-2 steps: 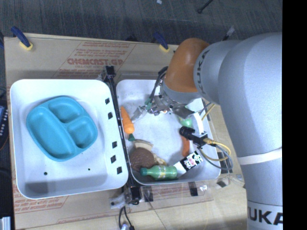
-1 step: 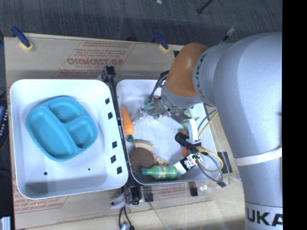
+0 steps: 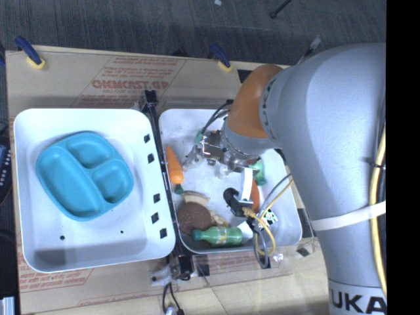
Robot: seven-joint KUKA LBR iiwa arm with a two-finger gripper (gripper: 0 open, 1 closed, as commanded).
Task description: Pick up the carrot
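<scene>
Seen from above at a slant, a brown desk [image 3: 85,77] printed with red lettering carries two shallow white bins side by side. Two blue clamps [image 3: 29,52] grip its upper edge.

The left bin [image 3: 98,241] fills the left half of the frame. In it lies a blue divided plate [image 3: 84,174], set toward the bin's upper left.

The right bin [image 3: 180,120] sits at the centre of the frame and is crowded. The carrot [image 3: 174,166] lies flat on the bin floor, right against the left wall. It runs lengthwise down the frame, with its green stub at the lower end. Below it sit a pale flat piece [image 3: 195,196] and a round brown thing [image 3: 192,216], close together. Along the bin's lower wall a green bottle [image 3: 220,236] lies on its side, touching the brown thing. Near the right wall there is a thin orange thing [image 3: 254,190], partly hidden by the arm.

The grey arm [image 3: 335,123] comes in large from the right of the frame, and its orange band [image 3: 252,107] hangs over the upper part of the right bin. The gripper [image 3: 211,155] points down into that bin, just to the right of the carrot's upper end, near it but apart from it. From this angle the wrist covers much of the gripper, so I cannot tell whether it is open or closed. The carrot is on the bin floor, not in the gripper.
</scene>
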